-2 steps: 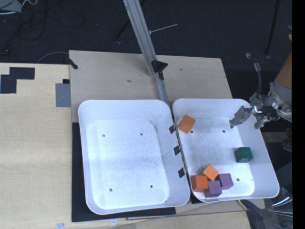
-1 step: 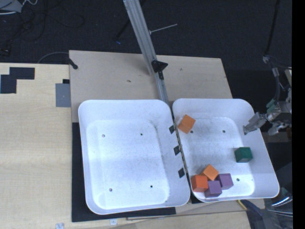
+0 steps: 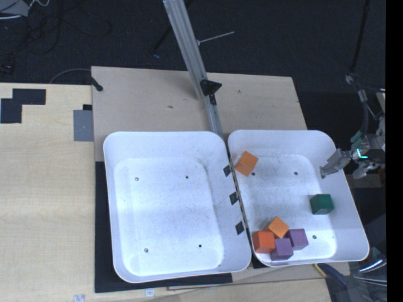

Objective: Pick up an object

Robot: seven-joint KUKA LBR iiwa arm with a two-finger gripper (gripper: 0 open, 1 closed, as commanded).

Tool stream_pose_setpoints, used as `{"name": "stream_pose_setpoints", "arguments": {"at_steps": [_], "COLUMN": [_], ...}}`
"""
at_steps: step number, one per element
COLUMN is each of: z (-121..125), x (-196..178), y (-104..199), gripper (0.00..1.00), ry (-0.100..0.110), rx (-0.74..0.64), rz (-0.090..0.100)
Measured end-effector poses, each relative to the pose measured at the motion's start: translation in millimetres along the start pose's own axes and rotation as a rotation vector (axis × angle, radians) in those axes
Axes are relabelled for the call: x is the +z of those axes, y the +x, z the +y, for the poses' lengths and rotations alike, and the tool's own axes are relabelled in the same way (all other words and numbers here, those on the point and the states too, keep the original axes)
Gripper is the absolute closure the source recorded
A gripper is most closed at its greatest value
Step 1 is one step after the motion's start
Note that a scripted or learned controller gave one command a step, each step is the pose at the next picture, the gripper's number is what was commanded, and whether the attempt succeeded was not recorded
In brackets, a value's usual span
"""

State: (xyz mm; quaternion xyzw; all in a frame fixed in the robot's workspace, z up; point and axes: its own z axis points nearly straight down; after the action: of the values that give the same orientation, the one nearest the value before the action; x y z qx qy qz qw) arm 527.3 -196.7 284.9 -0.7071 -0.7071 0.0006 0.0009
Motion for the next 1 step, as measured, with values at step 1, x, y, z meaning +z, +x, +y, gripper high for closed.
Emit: {"name": "stream_pose_setpoints", "arguments": {"at_steps": [1], "z": [0.3], "x": [-9.7], "y": [-0.1], "gripper": [1.00], "ry": [0.000], "rx": [-0.001], "rz": [0.000]}}
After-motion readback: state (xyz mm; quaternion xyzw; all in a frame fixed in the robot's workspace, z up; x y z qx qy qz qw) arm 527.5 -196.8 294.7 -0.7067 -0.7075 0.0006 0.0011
